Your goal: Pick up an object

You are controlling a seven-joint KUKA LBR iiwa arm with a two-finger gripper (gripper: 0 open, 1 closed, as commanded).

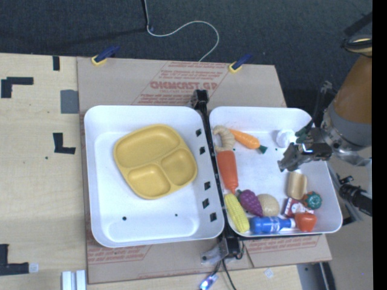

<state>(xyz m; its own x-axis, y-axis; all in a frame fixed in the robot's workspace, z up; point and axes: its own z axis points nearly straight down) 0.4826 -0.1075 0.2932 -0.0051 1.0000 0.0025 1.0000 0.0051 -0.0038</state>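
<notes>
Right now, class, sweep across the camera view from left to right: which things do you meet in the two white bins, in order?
Yellow three-compartment plastic tray → long orange-red toy sausage → yellow toy corn cob → purple toy grape bunch → blue toy bottle lying flat → tan toy bread loaf → green round toy.

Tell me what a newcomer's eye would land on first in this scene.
The yellow tray stands out first, lying alone and slightly askew in the left bin. Next comes the bright jumble in the right bin: a carrot near the top, corn and a blue bottle along the bottom. The hand hangs over that bin's right side.
</notes>
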